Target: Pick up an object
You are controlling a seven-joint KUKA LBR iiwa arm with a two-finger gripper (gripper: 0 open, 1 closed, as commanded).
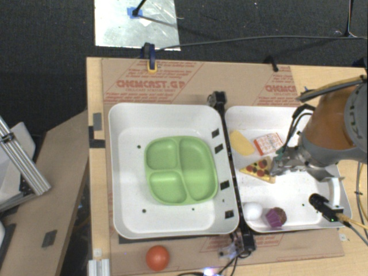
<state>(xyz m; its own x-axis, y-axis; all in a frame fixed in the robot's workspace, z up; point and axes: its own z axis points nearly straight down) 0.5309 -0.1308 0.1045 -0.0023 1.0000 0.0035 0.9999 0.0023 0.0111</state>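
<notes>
In the left white bin [123,154] I see a green four-compartment plastic tray [180,170]; an orange ball [157,257] sits on the table in front. In the right white bin [299,209] lie a yellow wedge [242,143], a red-and-white packet [268,143], a toy pizza slice [259,169], a white ball [252,211] and a purple lump [275,216]. My tool [278,167] touches the slice's right end; whether it is apart or together, I cannot tell.

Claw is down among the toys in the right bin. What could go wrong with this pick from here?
The claw sits at the edge of the pizza slice, a flat piece that the fingers may well slide over. The yellow piece and the red-and-white packet lie close by, so a closing or dragging move could shove them instead. The arm hides the contact, so a miss might go unnoticed.
</notes>
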